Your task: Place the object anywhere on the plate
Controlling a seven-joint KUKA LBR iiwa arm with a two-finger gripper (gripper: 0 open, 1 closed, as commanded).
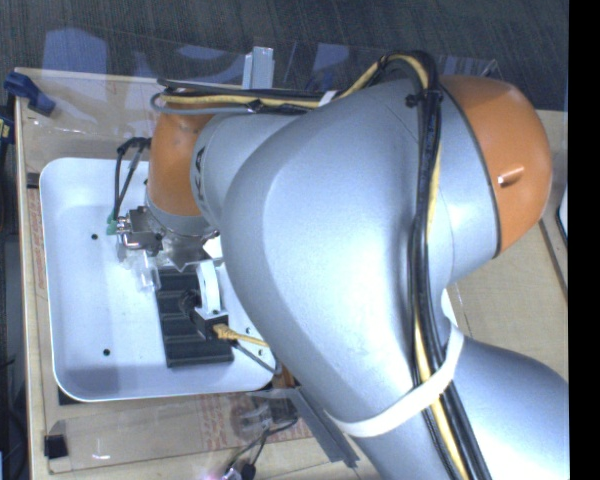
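Arm point(360, 268) reaches in from the right and takes up most of my view, its big grey body lying across the right part of the left bin point(52, 268) and all beyond it. Orange band point(170, 173) sits just above the wrist, over the bin's upper middle. Tool point(143, 253) is low over the bin's white floor, left of centre, pointing down into it. I cannot tell from here whether it is open or closed, and I see nothing held in it. Two small dark specks point(107, 352) on the bare floor, one left of the tool and one nearer the bottom-left corner. Wooden desk point(130, 438) shows along the bin's lower edge. Where the object and the plate lie I cannot tell; the arm hides that ground.
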